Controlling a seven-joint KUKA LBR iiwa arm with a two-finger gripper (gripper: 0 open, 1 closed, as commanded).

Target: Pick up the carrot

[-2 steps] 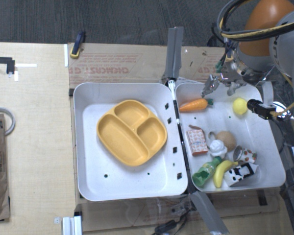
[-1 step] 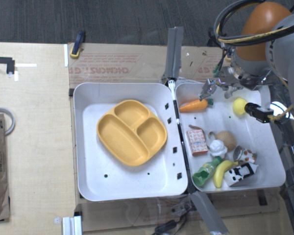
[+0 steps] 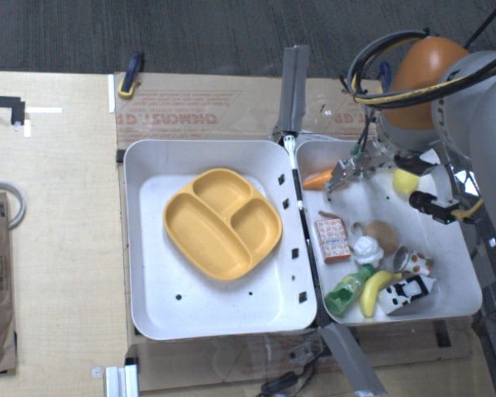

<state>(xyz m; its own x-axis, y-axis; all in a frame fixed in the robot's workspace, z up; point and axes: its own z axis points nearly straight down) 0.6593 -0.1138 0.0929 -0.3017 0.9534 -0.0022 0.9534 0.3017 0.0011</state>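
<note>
The small orange carrot (image 3: 318, 178) lies at the far left corner of the right white bin (image 3: 456, 306), not yet lifted. The metal gripper (image 3: 344, 174) hangs just beside it; I cannot tell how wide its jaws stand. The pick seems undone.

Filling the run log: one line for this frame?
task: pick carrot | gripper: beside carrot, right bin far-left corner | grasp: not confirmed | yellow plate: left bin

Two white bins (image 3: 140, 246) are sitting side by side, holding one yellow divided plate (image 3: 222, 222), one carrot (image 3: 317, 178), one banana (image 3: 372, 292) and one small carton (image 3: 331, 238).
</note>
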